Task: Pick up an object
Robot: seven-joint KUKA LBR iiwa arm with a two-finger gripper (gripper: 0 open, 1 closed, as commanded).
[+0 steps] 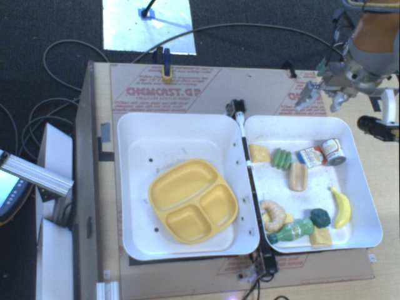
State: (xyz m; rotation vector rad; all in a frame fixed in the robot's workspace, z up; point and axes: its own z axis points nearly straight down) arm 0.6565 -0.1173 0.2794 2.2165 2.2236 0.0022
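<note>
My gripper (pixel 321 97) hangs above the bench just past the far rim of the right bin (pixel 365 186), open, with nothing between its fingers. Below it in that bin lie a small can (pixel 333 151), a little carton (pixel 310 156), a green vegetable (pixel 281 159), a yellow block (pixel 259 153) and a bread roll (pixel 298 176). Nearer the front are a banana (pixel 340 207), a ring donut (pixel 272 212), a green bottle (pixel 290 231), a dark green broccoli piece (pixel 320 217) and a yellow wedge (pixel 321 236).
The left bin (pixel 140 142) holds a yellow divided plate (pixel 194 200). A black clamp (pixel 237 109) sits at the far end of the ridge between the bins. Cables run over the cardboard sheet (pixel 206 86) behind the bins.
</note>
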